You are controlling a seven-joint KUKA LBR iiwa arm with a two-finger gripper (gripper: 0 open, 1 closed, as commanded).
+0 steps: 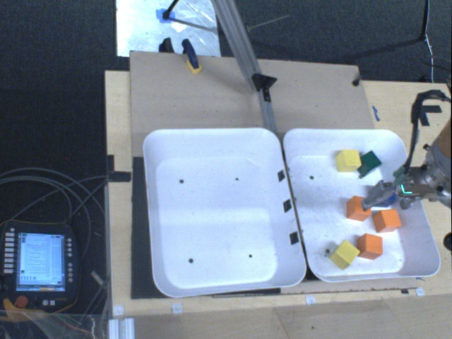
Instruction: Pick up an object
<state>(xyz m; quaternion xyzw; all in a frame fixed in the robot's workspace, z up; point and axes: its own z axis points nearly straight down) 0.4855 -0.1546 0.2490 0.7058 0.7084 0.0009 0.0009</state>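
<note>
We log the table [318, 90] first: a tan surface carrying two shallow white bins side by side, with dark carpet around it. The left bin [159, 260] shows a bare floor with a few small dark dots. The right bin [304, 147] holds all the loose pieces.

The arm reaches in from the right edge, low over the right bin, and its gripper [382, 195] sits above the bin's right half, with a small green light on its body. The jaws point left toward the blocks; at this size we cannot tell whether they are open or closed, and we see nothing clearly between them.

A grey slanted pole [236, 30] crosses the top of the table and ends at the seam between the bins. A handheld control pendant [35, 265] with a lit screen lies on the floor at lower left, cables looping above it.

Contents of the right bin:
- orange block [357, 209], just beside the jaw tips, left of them
- second orange block [387, 220], just below the gripper
- third orange block [370, 246], nearer the front wall
- yellow block [345, 253], touching or nearly touching the third orange one
- second yellow block [347, 160], toward the back
- dark green block [369, 163], just beside that yellow block

A small yellow clamp [192, 57] sits at the table's far edge.
</note>
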